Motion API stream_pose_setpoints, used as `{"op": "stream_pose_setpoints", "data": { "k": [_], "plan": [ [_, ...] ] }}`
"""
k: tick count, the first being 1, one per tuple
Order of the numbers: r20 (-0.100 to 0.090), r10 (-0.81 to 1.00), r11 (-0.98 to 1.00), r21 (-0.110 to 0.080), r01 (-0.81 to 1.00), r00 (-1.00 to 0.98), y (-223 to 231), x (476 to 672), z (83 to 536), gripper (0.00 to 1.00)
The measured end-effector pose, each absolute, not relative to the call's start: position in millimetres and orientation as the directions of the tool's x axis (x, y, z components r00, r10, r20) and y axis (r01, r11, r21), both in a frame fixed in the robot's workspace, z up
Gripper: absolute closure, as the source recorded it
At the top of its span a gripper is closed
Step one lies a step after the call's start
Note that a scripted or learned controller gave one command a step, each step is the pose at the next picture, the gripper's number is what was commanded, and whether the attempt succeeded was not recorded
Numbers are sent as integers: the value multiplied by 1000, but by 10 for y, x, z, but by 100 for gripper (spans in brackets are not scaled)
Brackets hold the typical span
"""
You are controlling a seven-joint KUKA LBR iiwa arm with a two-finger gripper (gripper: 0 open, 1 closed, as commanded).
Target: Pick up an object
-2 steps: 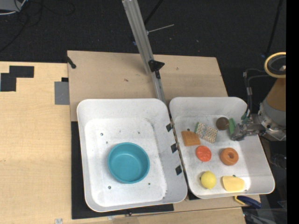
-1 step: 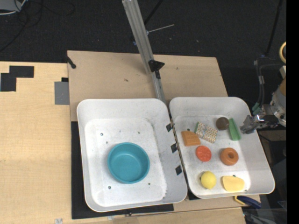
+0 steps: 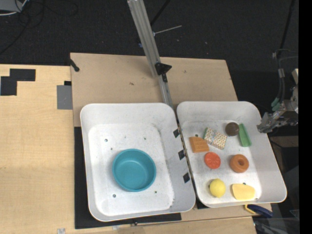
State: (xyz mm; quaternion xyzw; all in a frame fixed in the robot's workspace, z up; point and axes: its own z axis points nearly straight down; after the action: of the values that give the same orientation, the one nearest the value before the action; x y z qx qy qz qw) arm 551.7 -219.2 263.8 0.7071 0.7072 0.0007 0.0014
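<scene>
The gripper (image 3: 269, 125) is at the right edge of the scene, just outside the right rim of the right bin (image 3: 265, 179), level with the bin's far half. It is not above any object. Whether it is open or closed cannot be determined. No brand, label or legible writing is visible.

The left bin (image 3: 97, 126) holds one teal bowl (image 3: 134, 169), upright, in its near half.

The right bin holds seven objects:
- a brown ball (image 3: 232, 128) and a green stick (image 3: 244, 135) at the far right, closest to the gripper;
- a speckled block (image 3: 215, 138) beside an orange square block (image 3: 198, 144);
- a red ball (image 3: 212, 160);
- a brown ring (image 3: 239, 163);
- a yellow ball (image 3: 217, 187) and a yellow wedge (image 3: 243, 191) along the near side.
</scene>
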Motion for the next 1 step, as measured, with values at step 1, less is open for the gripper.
{"op": "stream_pose_setpoints", "data": {
  "k": [1],
  "plan": [
    [1, 1000, 4, -1, 1000, -4, -1705, 5647, 2490, 100]
  ]
}}
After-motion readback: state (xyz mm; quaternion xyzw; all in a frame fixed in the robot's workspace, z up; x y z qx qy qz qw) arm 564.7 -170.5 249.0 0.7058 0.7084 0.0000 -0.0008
